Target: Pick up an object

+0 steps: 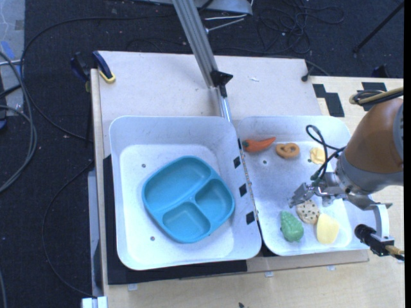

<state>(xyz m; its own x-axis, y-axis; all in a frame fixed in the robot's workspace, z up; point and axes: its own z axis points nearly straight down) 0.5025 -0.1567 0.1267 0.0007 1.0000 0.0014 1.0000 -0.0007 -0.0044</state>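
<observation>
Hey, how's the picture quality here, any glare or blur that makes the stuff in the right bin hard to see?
Camera view: lighting is even and bright, the white right bin slightly washed out with only soft shadows. The whole frame is a little soft, so the gripper blurs into metallic highlights. The green toy, yellow piece and blue tray read clearly by colour.

Single fixed camera above bench [160, 76], slanted downward, both bins [128, 172] framed
</observation>
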